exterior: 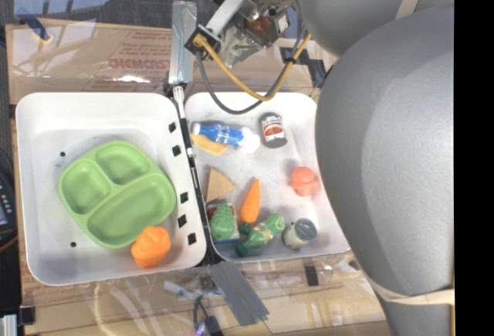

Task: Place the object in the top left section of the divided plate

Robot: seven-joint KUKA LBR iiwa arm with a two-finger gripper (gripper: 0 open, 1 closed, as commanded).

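A light green divided plate lies in the left bin, with two small sections toward the back and one large section toward the front. Nothing lies in any section. An orange pumpkin-like toy sits on the bin floor against the plate's front right rim. My gripper hangs high above the back edge of the right bin, under the orange wrist band, with a yellow cable looping below it. I see nothing held by it.
The right bin holds a blue bottle, a yellow piece, a small can, a pink-red toy, a tan wedge, a carrot, green toys and a jar. The grey arm covers the right side.
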